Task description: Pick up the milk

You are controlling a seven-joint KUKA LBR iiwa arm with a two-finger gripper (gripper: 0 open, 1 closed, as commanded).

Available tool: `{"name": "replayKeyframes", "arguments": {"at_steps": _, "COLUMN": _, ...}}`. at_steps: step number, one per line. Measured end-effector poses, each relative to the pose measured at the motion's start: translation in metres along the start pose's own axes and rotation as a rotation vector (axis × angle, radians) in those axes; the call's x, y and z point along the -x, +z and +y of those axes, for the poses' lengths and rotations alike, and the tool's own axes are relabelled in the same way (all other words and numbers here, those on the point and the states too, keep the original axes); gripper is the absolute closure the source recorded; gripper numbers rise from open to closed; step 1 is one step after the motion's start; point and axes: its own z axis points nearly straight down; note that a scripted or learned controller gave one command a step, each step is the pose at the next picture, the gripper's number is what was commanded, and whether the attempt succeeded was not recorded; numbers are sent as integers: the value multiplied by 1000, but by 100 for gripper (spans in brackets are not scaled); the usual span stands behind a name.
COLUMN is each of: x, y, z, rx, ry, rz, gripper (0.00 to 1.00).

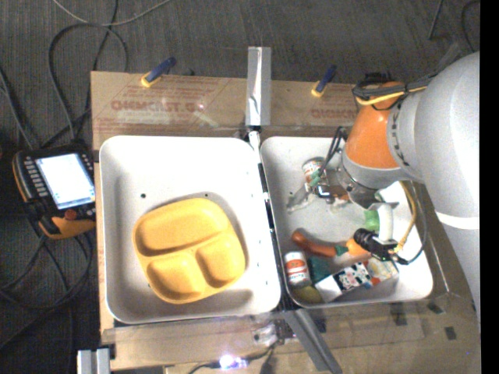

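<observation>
Yellow plastic catches our eye first — a three-compartment tray [189, 249] lying in the left white bin [117, 209]. We see the arm [437, 131] reaching in from the right over the right bin [273, 185], its orange band [373, 140] above the wrist, and the end effector [323, 189] low over the back part of that bin, just beside a small can with a green label [313, 168]. Whether it is open or closed we cannot tell, since the wrist hides much of it, and we see nothing clearly between its tips.

We take the milk to be the small carton [352, 277] with a white, blue and red print — it lies on its side near the front of the right bin, among other items and well apart from the end effector. Around it sit a red-labelled can [295, 269], a dark green box [321, 269], a brown and orange utensil-like object [331, 247] and a green and white item [380, 220]. On the floor to the left rests a handheld pendant with a lit screen [56, 181].
</observation>
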Motion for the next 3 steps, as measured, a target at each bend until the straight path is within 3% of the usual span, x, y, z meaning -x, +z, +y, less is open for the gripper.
{"name": "replayKeyframes", "arguments": {"at_steps": 1, "x": 30, "y": -1, "z": -71, "rx": 1, "ry": 14, "rz": 1, "gripper": 0}}
{"name": "replayKeyframes", "arguments": {"at_steps": 2, "x": 45, "y": -33, "z": -34, "rx": -13, "ry": 202, "rz": 3, "gripper": 0}}
{"name": "replayKeyframes", "arguments": {"at_steps": 3, "x": -4, "y": -1, "z": -44, "rx": 0, "ry": 240, "rz": -3, "gripper": 0}}
